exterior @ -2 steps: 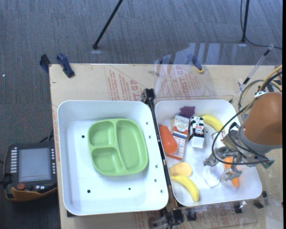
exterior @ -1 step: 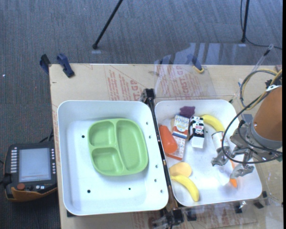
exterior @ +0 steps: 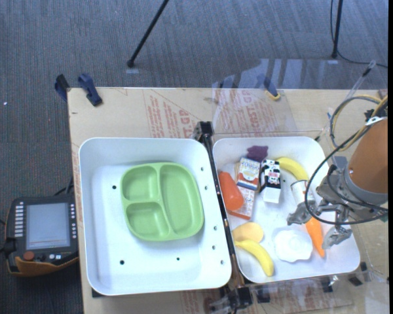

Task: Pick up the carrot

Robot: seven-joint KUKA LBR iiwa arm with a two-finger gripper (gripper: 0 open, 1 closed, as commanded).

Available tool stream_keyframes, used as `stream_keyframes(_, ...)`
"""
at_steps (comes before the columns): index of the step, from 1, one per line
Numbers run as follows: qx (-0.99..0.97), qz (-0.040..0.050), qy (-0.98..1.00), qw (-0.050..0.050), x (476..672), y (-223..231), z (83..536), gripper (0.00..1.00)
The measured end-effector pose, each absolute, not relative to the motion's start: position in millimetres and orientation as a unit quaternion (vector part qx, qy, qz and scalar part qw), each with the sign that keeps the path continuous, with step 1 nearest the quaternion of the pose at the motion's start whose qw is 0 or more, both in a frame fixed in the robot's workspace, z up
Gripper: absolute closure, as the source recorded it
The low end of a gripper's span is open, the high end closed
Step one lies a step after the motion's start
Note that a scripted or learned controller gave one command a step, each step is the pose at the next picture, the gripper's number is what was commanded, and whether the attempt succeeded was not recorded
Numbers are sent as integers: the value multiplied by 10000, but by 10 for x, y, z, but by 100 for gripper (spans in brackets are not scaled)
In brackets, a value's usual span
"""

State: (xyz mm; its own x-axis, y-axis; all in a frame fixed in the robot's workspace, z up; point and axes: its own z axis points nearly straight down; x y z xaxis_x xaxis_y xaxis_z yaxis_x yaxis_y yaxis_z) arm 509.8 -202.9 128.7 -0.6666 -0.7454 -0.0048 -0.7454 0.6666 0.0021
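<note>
The carrot point(exterior: 316, 235) lay in the right bin point(exterior: 334, 150), near its right wall, pointing down beside a fried-egg toy point(exterior: 293, 246). The gripper point(exterior: 321, 222) stood over it with fingers spread to either side of the carrot's upper end; whether they touched it I could not tell. Also in that bin were two bananas point(exterior: 257, 254), a peach-coloured fruit point(exterior: 247, 231), a cow-patterned milk carton point(exterior: 270, 180) and a juice carton point(exterior: 247, 175), its print too small to read. The left bin point(exterior: 101, 267) held a green divided plate point(exterior: 162, 200). Both bins sat on a board bench point(exterior: 150, 110) under clear sheeting with red lettering I could not make out. Grey carpet point(exterior: 52, 31) lay around, with a teach pendant point(exterior: 44, 231) at left.
</note>
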Motion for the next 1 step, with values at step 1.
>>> stream_keyframes(1, -4062, 32, 9138, 40, 5117, -2005, 1385, 100)
